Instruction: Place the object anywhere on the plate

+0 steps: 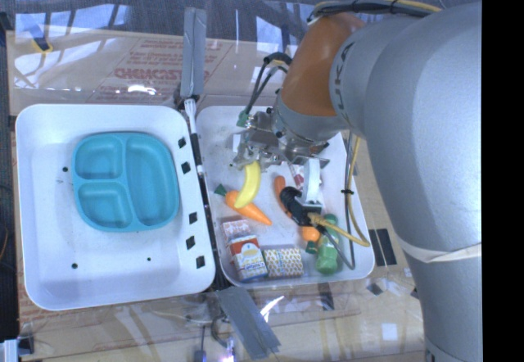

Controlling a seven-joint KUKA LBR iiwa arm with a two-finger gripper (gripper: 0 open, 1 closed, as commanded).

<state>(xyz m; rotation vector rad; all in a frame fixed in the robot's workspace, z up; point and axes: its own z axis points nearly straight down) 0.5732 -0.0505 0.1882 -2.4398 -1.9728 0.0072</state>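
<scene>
Yellow curved banana (250, 183) lies below the gripper (264, 147); its state I cannot tell.

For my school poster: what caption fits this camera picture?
Robot arm reaches over a bin of toy food; blue plate waits nearby.

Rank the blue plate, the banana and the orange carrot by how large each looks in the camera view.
1. blue plate, by far the largest.
2. banana and orange carrot look about alike in length, and the tool hides the banana's top, so I won't rank them.
</scene>
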